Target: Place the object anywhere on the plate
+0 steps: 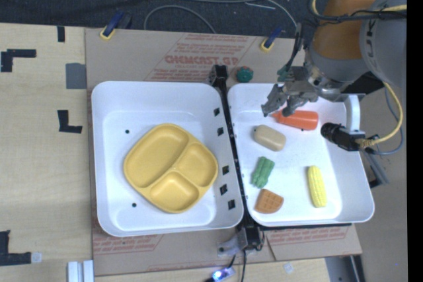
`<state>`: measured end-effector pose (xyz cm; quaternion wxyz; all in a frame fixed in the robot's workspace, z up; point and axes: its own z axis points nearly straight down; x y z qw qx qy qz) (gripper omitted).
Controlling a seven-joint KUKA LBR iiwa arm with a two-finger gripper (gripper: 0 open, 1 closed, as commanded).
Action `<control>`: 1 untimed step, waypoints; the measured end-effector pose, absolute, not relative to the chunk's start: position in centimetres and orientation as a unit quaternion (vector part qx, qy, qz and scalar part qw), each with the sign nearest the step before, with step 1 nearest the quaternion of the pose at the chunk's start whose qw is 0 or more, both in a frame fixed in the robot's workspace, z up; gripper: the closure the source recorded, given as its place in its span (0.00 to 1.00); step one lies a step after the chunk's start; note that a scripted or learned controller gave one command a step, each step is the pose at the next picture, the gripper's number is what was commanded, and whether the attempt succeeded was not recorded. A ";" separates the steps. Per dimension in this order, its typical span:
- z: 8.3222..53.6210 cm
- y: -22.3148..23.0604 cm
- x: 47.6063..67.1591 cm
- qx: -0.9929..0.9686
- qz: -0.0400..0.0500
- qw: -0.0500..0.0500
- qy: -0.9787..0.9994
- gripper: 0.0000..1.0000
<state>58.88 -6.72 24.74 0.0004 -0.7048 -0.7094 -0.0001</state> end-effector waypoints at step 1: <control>24.6 -0.4 59.1 -0.705 0.000 0.001 -0.710 1.00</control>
